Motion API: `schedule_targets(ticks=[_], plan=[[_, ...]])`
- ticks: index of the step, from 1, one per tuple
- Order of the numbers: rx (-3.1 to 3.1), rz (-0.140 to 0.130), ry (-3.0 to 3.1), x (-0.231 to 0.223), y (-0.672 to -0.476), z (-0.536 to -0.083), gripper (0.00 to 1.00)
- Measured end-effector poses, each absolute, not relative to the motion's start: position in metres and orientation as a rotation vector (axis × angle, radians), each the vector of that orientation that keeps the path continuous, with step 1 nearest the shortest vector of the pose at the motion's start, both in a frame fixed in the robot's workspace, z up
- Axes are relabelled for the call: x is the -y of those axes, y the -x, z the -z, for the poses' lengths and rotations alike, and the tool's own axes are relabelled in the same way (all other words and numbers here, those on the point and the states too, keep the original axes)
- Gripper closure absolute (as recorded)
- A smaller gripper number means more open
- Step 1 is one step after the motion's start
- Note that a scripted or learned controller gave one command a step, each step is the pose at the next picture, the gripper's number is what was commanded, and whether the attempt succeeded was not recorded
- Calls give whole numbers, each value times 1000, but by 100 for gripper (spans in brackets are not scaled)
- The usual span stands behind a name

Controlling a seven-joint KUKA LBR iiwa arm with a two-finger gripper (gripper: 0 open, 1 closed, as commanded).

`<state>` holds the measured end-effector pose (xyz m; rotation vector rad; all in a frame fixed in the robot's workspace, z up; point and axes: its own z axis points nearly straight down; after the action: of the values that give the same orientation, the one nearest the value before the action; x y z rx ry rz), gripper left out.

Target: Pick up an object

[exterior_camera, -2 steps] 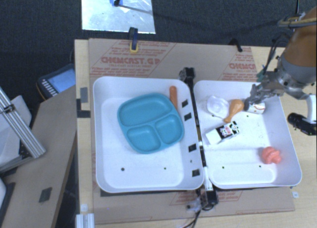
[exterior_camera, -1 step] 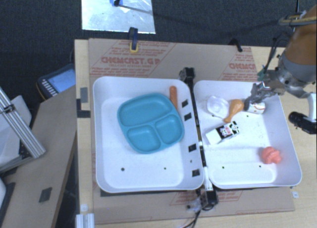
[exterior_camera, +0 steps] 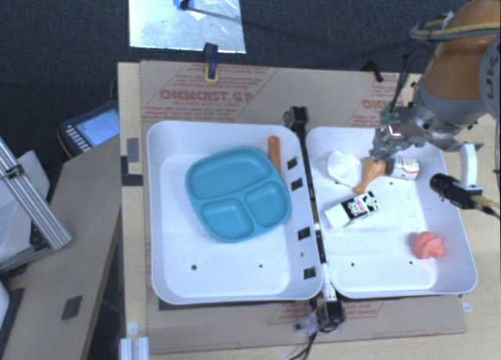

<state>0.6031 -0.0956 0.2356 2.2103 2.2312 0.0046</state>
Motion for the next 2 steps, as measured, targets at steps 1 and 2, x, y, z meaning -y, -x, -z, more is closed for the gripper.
schedule_targets(ticks=[1, 2], plan=[[-2232, -2, -2212, 45, -594, -224, 100], [-2234, -4, -2210, -18, -588, -228, 100]])
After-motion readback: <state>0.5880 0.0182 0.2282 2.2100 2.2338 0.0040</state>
